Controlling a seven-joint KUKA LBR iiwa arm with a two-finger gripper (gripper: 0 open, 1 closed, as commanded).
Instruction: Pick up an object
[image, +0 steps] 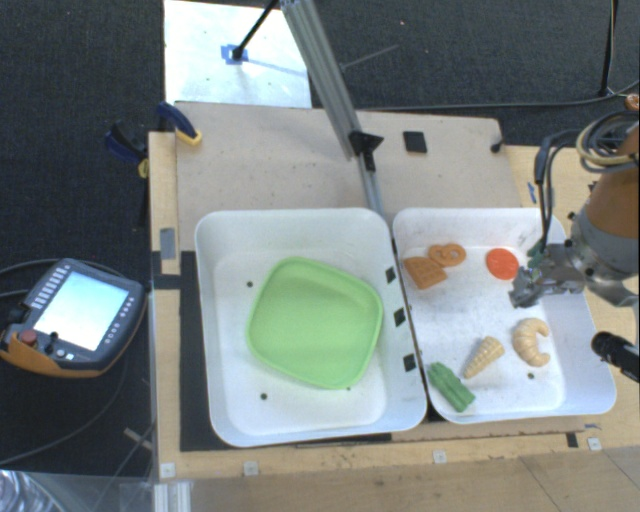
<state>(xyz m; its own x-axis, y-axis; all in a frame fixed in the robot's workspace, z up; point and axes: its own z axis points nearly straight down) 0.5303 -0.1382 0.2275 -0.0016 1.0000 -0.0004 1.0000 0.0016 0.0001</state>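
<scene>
The right bin (500, 225) holds several small toy foods. An orange waffle and pretzel piece (434, 266) lies at its upper left, with a red tomato-like disc (502, 263) to the right. Lower down are a cream ice-cream cone (484, 356), a pale croissant (532, 341) and a green pickle-like piece (450, 386). My gripper (527, 292) hangs over the bin's right side, just below and right of the red disc and above the croissant. No object shows between its tips.
The left bin (225, 250) carries a light green square plate (315, 322). A slanted metal pole (335, 95) crosses the bench top behind the bins. A teach pendant (72, 318) lies off the bench at the left. Clamps (150, 135) sit at the bench's upper left corner.
</scene>
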